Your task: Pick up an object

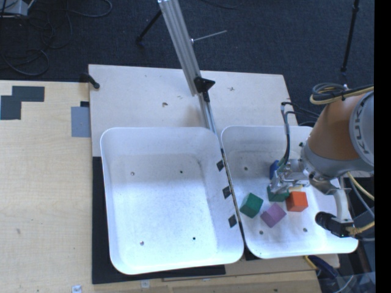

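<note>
Two white bins sit side by side on the bench, the left bin (122,157) and the right bin (256,145). The gripper (280,191) is low over the right bin. It hangs just above a dark green block (277,196), and whether the fingers are closed on that block I cannot tell. An orange cube (297,201) lies just beside it at 3 o'clock. A purple cube (273,215) lies near at 6 o'clock, and a green cube (251,205) at 8 o'clock.
</note>
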`<state>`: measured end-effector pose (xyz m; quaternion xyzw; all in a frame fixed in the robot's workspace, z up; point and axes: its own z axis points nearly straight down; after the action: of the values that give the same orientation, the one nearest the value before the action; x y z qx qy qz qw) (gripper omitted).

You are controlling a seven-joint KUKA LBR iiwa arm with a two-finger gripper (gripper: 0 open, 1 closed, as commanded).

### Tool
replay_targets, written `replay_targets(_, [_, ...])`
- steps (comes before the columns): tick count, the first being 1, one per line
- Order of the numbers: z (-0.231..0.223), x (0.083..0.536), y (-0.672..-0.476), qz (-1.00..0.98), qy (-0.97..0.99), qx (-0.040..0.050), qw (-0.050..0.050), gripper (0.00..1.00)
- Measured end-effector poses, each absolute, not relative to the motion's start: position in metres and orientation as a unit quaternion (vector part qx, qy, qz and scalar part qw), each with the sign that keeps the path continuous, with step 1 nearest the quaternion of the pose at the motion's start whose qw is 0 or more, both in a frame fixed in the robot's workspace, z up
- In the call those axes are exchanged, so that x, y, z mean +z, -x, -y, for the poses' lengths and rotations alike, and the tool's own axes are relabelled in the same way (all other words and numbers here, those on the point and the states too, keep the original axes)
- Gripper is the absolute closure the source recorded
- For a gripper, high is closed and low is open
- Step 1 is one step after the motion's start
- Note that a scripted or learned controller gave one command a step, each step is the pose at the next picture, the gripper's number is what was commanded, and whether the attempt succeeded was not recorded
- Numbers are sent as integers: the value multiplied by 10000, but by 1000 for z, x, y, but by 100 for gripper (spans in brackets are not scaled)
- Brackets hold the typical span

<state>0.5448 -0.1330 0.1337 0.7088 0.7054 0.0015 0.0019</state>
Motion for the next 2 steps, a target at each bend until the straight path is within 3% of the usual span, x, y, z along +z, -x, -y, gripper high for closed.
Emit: replay_targets(2, [131, 119, -545, -7063, -7078, 40, 78, 100])
